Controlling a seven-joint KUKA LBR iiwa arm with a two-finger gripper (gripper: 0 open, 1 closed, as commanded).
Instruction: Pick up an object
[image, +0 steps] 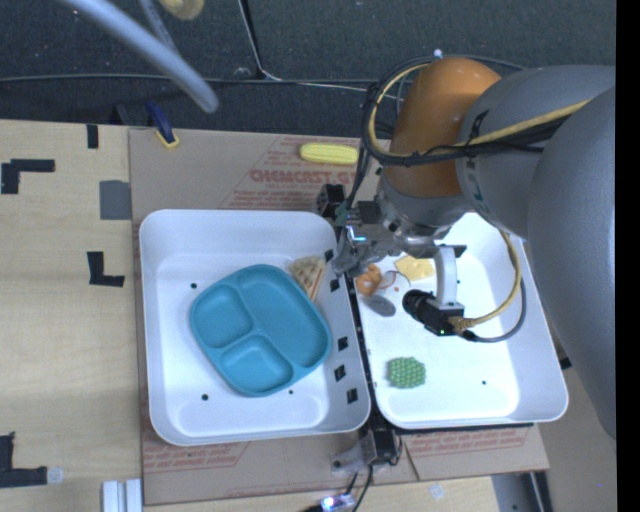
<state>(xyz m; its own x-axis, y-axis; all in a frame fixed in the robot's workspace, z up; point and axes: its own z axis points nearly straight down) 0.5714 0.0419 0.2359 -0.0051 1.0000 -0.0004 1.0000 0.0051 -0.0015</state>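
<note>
Grey arm (560, 170) overhangs your right bin (520, 400), gripper (372, 262) low beside an orange item (372, 281) near the divider; its grip state is unreadable, so expect a rim strike or miss.

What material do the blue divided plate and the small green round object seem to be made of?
The blue plate looks like molded plastic: uniform colour, smooth matte surface, rounded compartment edges. The green object has a bumpy, dotted surface, perhaps rubber or soft plastic; the view is too coarse to be sure.
</note>
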